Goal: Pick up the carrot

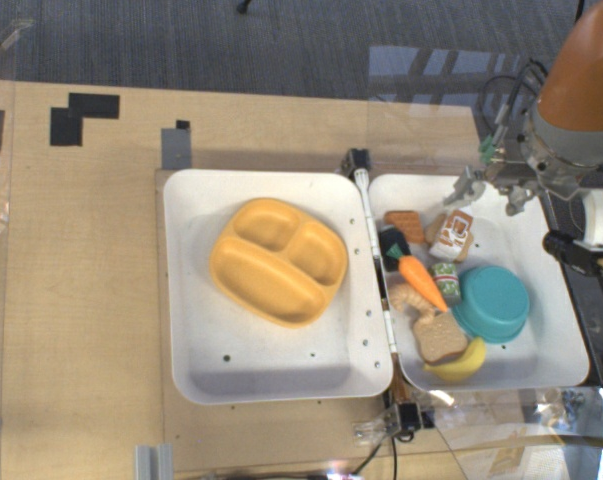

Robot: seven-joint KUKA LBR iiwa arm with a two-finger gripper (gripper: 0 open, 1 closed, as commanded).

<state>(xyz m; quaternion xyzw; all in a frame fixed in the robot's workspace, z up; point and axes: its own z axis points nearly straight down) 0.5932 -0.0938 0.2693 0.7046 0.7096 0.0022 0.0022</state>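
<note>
Orange carrot [422, 279] lies in the right bin [566, 363], close to that bin's left wall, tip pointing toward 4 o'clock, green stub end toward 10 o'clock. A dark block [392, 242] touches its stub end. At the carrot's 12 o'clock sits a brown cracker-like piece [405, 224]; at 1 o'clock, a small white carton [453, 234], tilted. A little green can [446, 279] sits just beside the carrot at 3 o'clock, and past it a teal bowl [494, 304]. At 6 o'clock: a slice of toast [440, 337] resting against a yellow banana [461, 361].

Left bin [196, 368] holds a yellow divided plate [278, 259], three compartments, sitting skewed.

Arm comes in at the frame's 2 o'clock. Gripper [489, 180] hangs over the right bin's far edge, well apart from the carrot and at its 1 o'clock. Cannot tell whether it is wide or narrow; nothing is seen held in it.
</note>
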